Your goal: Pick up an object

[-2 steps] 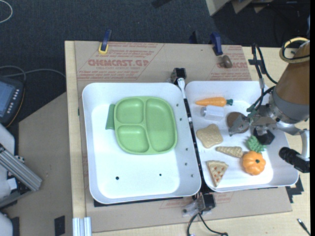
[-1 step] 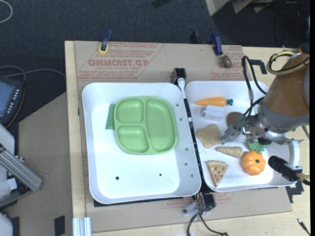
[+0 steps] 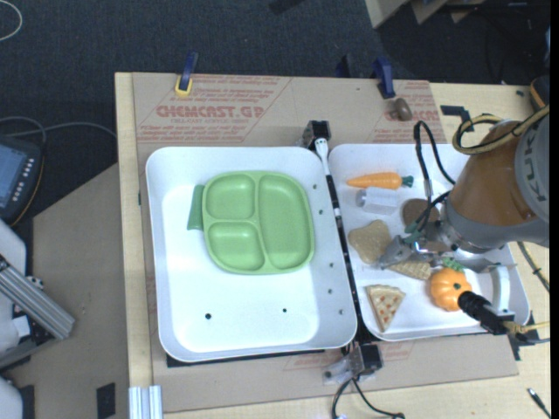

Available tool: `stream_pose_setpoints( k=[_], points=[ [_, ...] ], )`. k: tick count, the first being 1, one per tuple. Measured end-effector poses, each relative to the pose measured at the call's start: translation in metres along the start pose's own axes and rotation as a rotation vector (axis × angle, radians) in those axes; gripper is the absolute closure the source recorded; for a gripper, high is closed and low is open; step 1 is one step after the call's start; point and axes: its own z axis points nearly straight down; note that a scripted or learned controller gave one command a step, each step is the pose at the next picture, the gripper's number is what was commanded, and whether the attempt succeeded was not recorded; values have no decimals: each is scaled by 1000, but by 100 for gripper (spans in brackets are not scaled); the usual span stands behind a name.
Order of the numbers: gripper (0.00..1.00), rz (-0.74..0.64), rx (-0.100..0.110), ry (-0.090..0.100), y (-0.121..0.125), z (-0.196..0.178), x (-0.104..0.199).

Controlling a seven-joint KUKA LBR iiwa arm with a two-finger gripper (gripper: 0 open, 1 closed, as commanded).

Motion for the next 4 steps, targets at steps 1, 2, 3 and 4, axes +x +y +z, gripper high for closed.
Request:
stream_pose_setpoints(
  k=[1, 2, 3, 4],
  points=[
    [100, 2, -9, -3, 2, -14, -1],
    [100, -2, -14, -4, 9, -75, 4],
    [100, -3, -14, -5, 10, -137, 9],
    [100, -1, -10, -4, 10, -135, 9]
  ],
)
